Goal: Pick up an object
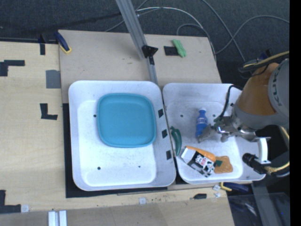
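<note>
The right white bin (188,91) holds a small blue bottle (201,120) lying near its middle. A green-handled tool (176,139) lies by the bin's left wall. An orange, white and black packet (199,159) and an orange piece (225,165) rest at the front. My gripper (214,134) hangs low over this bin, just right of the bottle's near end. Its fingers stand apart, open, with nothing between them. One fingertip (203,135) is close beside the bottle; I cannot tell whether it touches.
The left white bin (84,173) holds a teal square plate (126,120). A grey metal post (136,29) slants over the bench behind the bins. Cables (207,27) loop at the back right. The arm's orange band (256,98) overhangs the right bin's right rim.
</note>
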`<state>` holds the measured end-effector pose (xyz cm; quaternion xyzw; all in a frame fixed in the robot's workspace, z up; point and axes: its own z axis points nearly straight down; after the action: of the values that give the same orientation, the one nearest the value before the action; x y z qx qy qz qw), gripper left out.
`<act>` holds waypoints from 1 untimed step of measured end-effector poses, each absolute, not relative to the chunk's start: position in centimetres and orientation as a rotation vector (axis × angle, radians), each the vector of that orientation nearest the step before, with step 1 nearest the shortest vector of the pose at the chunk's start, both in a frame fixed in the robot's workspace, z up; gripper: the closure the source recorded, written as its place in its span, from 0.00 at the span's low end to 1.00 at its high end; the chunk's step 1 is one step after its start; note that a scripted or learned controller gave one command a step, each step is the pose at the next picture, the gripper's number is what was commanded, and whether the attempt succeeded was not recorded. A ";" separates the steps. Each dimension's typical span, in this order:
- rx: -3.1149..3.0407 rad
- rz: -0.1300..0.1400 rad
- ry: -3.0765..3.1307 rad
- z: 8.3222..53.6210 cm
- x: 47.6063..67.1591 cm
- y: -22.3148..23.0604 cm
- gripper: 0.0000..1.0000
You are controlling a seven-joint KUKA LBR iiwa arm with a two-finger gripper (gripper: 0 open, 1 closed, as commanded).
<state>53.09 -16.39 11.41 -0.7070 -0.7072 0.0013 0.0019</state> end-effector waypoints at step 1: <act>-2.222 0.000 -2.223 8.9 53.1 -16.4 0.00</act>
<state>53.12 -16.40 8.93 -0.7070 -0.7072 0.0000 -0.0006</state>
